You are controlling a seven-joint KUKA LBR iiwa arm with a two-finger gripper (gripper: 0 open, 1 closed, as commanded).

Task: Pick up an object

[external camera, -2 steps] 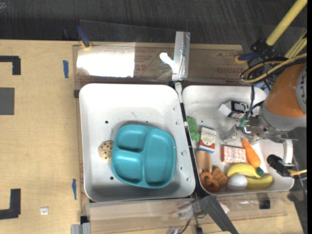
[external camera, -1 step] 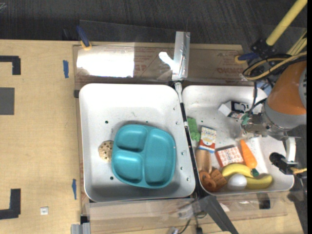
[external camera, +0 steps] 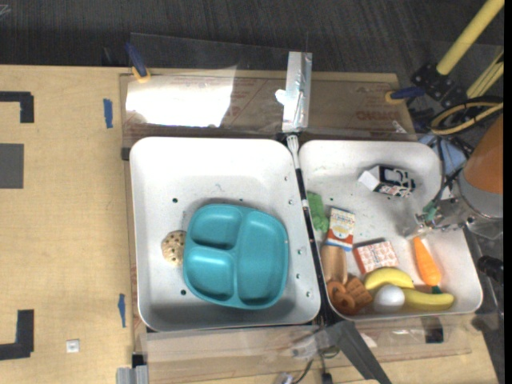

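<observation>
End effector [external camera: 432, 214] hangs at 3 o'clock over the right bin [external camera: 464, 294], grip state unreadable, nothing visibly held; carrot [external camera: 426, 262] just below at 6 lies unpicked, so grasp pending.

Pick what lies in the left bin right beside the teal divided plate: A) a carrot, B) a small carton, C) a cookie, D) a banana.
C: a cookie sits against the left edge of the teal divided plate in the left bin; the banana and carrot lie in the right bin.
</observation>
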